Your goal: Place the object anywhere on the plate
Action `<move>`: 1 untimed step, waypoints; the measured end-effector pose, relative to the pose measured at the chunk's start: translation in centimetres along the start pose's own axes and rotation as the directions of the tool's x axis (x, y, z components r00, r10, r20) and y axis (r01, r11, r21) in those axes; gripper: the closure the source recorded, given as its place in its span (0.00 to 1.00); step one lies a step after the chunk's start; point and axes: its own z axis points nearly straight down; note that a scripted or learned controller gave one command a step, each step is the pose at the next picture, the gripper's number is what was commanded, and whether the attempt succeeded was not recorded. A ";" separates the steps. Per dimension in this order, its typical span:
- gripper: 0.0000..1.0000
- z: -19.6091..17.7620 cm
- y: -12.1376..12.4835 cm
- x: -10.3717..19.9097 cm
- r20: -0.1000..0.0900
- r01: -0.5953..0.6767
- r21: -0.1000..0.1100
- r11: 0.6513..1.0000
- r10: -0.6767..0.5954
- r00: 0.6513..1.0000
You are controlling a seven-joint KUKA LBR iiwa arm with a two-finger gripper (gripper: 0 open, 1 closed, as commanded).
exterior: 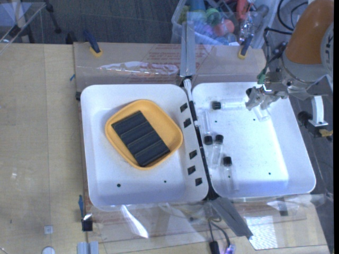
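In the upper right of the frame the pincer [259, 103] hangs over the right bin [296, 168]; I cannot tell whether it is apart or together. Clear vials [214, 139] with black caps lie along that bin's left side. In the left bin [95, 184] a yellow plate [172, 134] carries a dark ribbed block [143, 137].

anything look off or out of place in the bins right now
Nothing looks spilled or broken. The dark ridged block lies flat on the yellow plate in the left bin, at an angle to the bin's walls. The right bin holds a few small clear vials with black caps, lying scattered on their sides.
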 end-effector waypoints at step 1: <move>0.00 0.0 0.0 0.0 0.000 0.000 0.000 1.000 0.000 1.000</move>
